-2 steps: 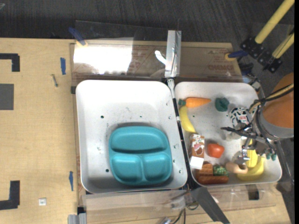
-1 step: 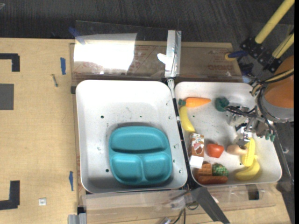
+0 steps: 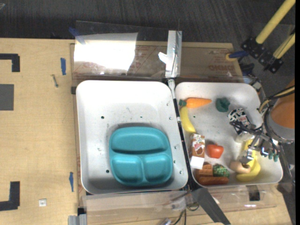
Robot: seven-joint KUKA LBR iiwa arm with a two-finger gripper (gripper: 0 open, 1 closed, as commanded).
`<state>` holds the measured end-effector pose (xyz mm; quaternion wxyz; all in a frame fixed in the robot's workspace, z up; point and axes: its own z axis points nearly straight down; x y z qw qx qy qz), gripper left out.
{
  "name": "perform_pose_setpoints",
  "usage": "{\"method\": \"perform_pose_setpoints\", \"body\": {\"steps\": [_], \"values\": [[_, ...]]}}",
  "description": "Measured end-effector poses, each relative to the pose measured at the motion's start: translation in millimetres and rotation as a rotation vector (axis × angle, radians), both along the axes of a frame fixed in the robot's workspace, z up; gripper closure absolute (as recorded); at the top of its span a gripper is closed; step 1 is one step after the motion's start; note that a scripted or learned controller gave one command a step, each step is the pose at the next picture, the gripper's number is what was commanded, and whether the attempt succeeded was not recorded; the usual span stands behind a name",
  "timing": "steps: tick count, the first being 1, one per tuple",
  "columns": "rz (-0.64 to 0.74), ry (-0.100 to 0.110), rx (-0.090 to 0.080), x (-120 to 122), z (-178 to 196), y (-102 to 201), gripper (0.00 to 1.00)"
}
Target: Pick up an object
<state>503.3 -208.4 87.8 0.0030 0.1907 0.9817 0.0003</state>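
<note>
The gripper [image 3: 253, 150] is low over the right side of the right bin [image 3: 243, 90], just above a yellow banana-shaped toy [image 3: 251, 169] in the near right corner; whether it is open or closed cannot be told. In the same bin lie a carrot [image 3: 198, 102], another banana [image 3: 187, 121] and a red tomato [image 3: 215, 150]. The left bin [image 3: 93, 107] holds a teal divided tray [image 3: 139, 155].

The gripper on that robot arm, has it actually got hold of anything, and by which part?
It cannot be told. The gripper is low in the right bin, over a yellow toy, but nothing shows clearly between its tips.
</note>
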Motion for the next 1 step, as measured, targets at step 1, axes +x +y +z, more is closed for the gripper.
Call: {"method": "perform_pose_setpoints", "body": {"steps": [1], "values": [[0.004,-0.009,-0.005,3.4,12.6,0.0,1.0]]}}
